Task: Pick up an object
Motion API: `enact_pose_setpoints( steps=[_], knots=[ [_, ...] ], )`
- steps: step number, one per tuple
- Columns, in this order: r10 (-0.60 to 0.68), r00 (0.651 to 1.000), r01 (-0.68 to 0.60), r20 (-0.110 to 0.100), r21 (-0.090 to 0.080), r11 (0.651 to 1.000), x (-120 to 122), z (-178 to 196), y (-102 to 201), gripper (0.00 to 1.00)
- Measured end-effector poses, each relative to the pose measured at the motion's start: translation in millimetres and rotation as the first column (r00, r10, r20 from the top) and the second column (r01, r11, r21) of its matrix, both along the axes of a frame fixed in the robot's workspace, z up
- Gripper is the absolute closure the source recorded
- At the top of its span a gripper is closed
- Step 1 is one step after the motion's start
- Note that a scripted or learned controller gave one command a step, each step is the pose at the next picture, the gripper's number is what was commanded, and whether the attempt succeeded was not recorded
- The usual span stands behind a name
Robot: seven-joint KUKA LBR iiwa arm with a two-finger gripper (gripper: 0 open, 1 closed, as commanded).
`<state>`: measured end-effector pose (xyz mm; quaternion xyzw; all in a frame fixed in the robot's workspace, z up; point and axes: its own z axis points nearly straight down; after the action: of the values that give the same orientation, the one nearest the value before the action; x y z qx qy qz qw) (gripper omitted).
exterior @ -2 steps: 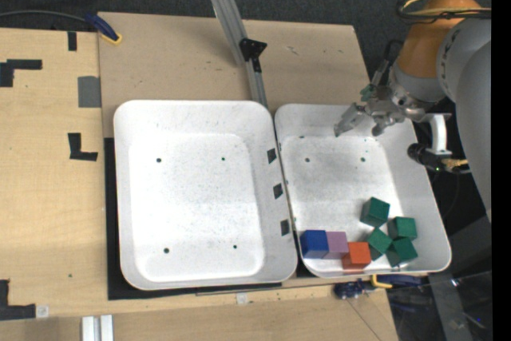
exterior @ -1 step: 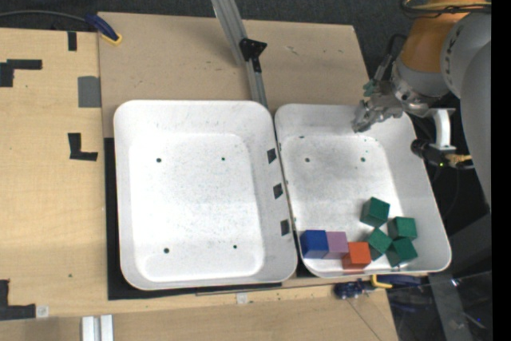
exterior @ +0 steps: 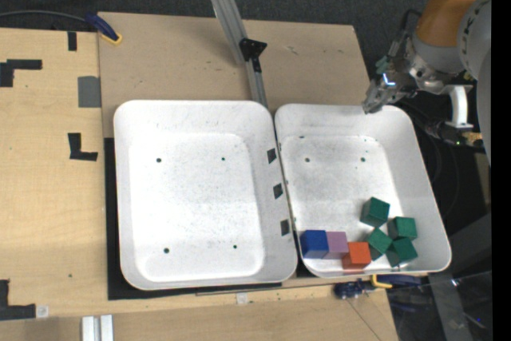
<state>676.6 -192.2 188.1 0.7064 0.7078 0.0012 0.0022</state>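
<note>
Several small blocks lie clustered in the near right corner of the right bin (exterior: 319, 132): a blue cube (exterior: 314, 242), a purple cube (exterior: 337, 242), an orange cube (exterior: 358, 254) and several green blocks (exterior: 374, 212). My gripper (exterior: 374, 102) hangs over the far right rim of that bin, well away from the blocks. Nothing shows in its grasp.
The left bin (exterior: 192, 196) sits beside the right one on the wooden bench. A slanted metal post (exterior: 231, 12) rises behind the gap between the bins. The arm's orange band (exterior: 447, 12) and cables stand at the far right.
</note>
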Motion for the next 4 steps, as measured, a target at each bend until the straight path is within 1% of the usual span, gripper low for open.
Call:
enact_pose_setpoints(
  steps=[1,2,3,4],
  knots=[
    [0.000,1.000,0.000,0.000,0.000,1.000,0,44,4,1.00],
    [0.000,1.000,0.000,-0.002,0.001,1.000,1,76,4,1.00],
    [0.005,1.000,-0.005,-0.006,0.003,1.000,-6,74,68,1.00],
    [0.005,1.000,-0.004,-0.007,0.003,1.000,-14,58,123,1.00]
  ],
)
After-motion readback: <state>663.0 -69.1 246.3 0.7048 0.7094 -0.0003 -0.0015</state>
